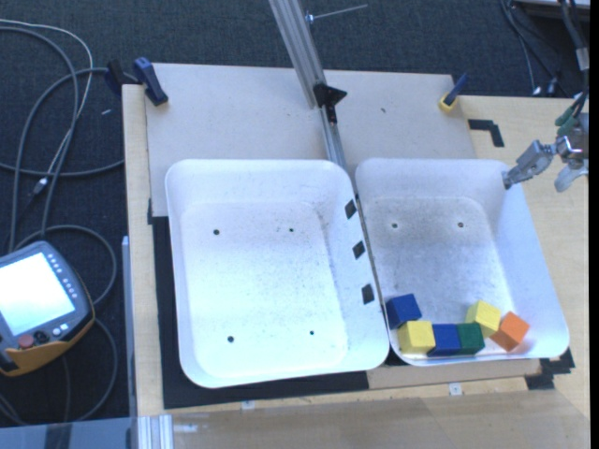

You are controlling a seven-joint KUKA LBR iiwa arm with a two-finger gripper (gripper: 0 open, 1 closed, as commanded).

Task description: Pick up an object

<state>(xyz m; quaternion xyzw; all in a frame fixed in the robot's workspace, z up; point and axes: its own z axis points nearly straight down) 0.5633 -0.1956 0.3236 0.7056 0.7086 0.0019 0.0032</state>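
Several small blocks lie along the near edge of the right bin: a blue block, a yellow block, a second blue block, a green block, another yellow block and an orange block. My gripper hangs at the far right rim of that bin, well away from the blocks. It is open, with nothing between its fingers.
The left bin sits beside the right one. A metal pole slants down to the gap between the bins. Blue and yellow clamps hold the board's far corners. A teach pendant lies on the floor at left.
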